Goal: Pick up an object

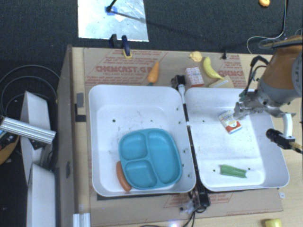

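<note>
In the right bin (pixel 265 174) a small red and white carton (pixel 231 124) lies toward the back, and a green pod-like object (pixel 233 171) rests near the front wall. My gripper (pixel 240 110) hangs over the right bin's back half, directly beside and just above the carton's upper right edge. Whether it touches the carton cannot be told. The left bin (pixel 102 126) holds a blue divided tray (pixel 149 158) with an orange sausage (pixel 123 176) lying along the tray's lower left side.
Behind the bins, on the cardboard, lie a carrot (pixel 153 73), a small pink box (pixel 194 76), a banana (pixel 210 68) and a yellow scrap (pixel 195 56). The grey and orange arm (pixel 284 79) covers the right bin's back right corner.
</note>
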Controlling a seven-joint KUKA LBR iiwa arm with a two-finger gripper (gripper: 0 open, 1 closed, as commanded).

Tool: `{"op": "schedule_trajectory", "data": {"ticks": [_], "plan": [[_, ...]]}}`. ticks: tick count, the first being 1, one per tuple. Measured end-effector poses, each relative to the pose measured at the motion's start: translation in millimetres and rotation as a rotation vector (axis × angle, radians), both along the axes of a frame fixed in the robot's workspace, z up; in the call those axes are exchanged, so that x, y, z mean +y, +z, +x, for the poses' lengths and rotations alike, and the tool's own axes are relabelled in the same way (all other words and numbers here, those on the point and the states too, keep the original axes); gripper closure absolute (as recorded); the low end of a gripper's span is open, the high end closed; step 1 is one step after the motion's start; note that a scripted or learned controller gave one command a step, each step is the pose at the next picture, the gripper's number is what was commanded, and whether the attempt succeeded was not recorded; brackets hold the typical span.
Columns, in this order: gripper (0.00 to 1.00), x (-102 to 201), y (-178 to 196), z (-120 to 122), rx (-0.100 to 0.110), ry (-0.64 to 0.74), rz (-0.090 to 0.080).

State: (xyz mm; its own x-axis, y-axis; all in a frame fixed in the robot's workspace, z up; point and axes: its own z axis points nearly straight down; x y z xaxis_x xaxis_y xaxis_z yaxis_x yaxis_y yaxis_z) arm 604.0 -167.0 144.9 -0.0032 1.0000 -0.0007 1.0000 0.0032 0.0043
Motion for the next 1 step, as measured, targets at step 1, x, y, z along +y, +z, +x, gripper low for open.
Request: {"op": "schedule_trajectory", "data": {"ticks": [1], "plan": [[1.0,-10.0,-0.6,-38.4,0.005,-0.003,0.0]]}}
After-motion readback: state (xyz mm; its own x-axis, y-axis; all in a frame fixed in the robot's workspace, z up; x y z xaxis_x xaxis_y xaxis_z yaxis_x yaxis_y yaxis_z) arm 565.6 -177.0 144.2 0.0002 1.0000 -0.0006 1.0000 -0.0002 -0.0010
